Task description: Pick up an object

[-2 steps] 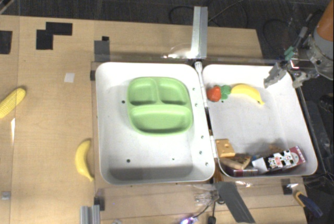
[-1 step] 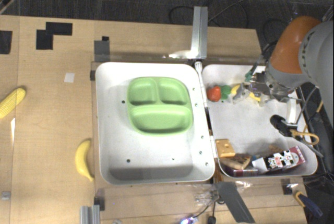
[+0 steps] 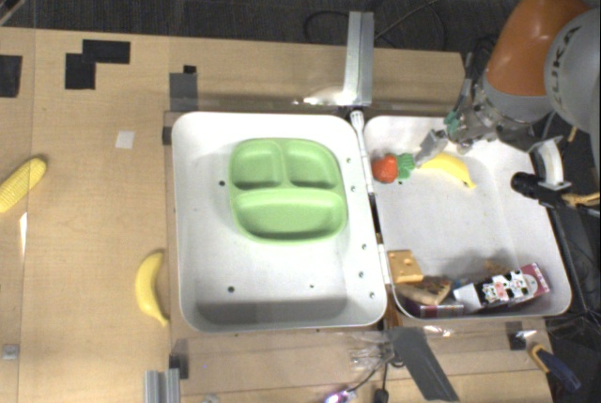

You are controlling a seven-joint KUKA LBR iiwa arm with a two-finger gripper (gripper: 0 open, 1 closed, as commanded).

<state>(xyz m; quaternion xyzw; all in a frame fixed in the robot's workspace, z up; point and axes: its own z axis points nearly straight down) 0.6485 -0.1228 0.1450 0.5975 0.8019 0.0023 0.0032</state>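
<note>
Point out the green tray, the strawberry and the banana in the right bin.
green tray (image 3: 285, 188): camera view, middle divider of the tray.
strawberry (image 3: 384, 169): camera view, red body.
banana (image 3: 449, 169): camera view, middle of the yellow curve.

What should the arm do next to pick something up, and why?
Probably lower a little onto the yellow banana. The gripper sits right at the banana's upper-left end in the right bin, nothing visibly between its fingers, and the strawberry lies farther left.
</note>
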